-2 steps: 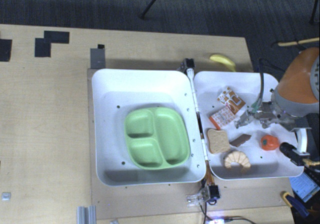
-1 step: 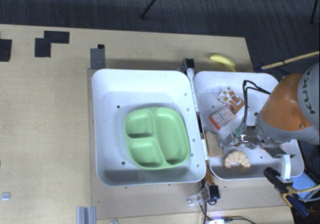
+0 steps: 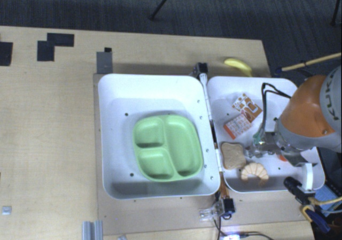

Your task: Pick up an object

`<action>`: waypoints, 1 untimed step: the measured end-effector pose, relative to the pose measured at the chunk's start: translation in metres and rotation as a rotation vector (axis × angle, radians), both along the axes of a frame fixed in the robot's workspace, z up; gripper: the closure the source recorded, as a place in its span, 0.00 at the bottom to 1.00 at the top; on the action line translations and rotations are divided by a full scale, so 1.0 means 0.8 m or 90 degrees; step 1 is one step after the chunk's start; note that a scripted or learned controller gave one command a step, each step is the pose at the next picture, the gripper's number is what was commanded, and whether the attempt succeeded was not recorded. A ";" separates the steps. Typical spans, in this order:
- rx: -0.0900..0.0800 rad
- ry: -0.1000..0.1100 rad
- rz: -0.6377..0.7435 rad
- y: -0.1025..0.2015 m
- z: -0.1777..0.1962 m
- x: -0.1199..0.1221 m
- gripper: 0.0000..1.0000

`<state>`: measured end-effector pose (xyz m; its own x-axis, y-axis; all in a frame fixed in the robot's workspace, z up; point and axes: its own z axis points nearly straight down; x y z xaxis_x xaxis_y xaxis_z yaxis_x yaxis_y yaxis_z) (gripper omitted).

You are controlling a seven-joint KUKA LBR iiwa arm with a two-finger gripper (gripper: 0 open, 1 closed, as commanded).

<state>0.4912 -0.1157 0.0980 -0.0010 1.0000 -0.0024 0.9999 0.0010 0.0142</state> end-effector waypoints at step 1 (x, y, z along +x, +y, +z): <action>0.000 0.000 0.000 0.000 0.000 0.000 0.00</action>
